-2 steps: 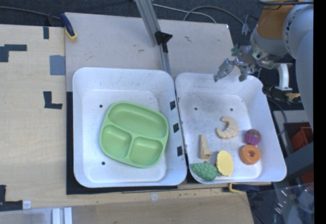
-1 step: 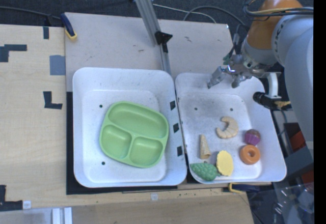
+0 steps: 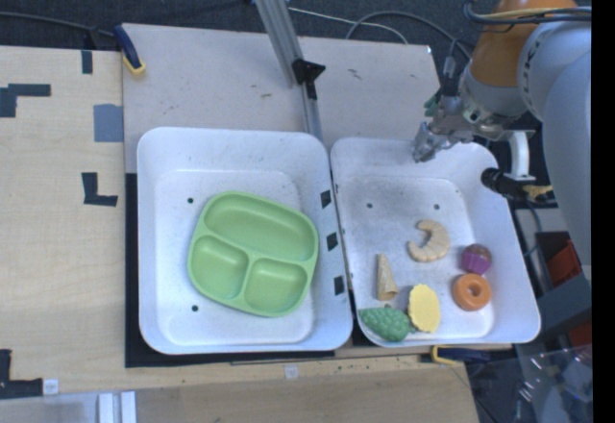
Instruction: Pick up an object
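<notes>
Several toy foods lie in the right bin (image 3: 384, 166): a tan croissant (image 3: 430, 241), a purple piece (image 3: 476, 260), an orange doughnut (image 3: 471, 291), a yellow piece (image 3: 424, 308), a beige cone (image 3: 385, 277) and a green leafy piece (image 3: 386, 322). My gripper (image 3: 425, 148) hangs over the far edge of the right bin, well behind the croissant. Nothing shows between its fingers.
The left bin (image 3: 163, 161) holds a green divided plate (image 3: 254, 253). A slanted metal bar (image 3: 279, 22) runs down to the gap between the bins. My arm (image 3: 524, 46) comes in from the upper right. Cables lie beyond the bench.
</notes>
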### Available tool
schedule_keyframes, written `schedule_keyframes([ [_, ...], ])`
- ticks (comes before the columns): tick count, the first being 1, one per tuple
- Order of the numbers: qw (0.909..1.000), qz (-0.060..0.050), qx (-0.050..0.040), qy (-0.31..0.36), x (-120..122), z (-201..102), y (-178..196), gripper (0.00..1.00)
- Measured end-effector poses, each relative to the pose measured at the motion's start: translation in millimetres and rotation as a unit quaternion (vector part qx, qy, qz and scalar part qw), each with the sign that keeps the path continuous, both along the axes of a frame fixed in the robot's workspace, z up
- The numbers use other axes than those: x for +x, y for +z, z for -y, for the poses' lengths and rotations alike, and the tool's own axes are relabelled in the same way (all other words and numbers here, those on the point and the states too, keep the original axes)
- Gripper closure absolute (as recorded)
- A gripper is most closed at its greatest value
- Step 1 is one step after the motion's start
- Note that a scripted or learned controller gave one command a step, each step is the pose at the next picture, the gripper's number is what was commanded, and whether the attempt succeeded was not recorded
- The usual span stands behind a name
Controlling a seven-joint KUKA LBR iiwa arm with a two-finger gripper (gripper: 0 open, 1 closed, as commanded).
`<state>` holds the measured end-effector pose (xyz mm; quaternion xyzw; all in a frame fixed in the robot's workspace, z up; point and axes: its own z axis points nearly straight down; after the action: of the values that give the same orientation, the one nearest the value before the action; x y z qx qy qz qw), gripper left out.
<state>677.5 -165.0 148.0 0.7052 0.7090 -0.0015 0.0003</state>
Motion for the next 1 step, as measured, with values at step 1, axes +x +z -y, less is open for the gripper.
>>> schedule_keyframes([
  [1,1.0000,0.003,0.0011,-0.002,1.6,-3.0,43.0,1.00],
])
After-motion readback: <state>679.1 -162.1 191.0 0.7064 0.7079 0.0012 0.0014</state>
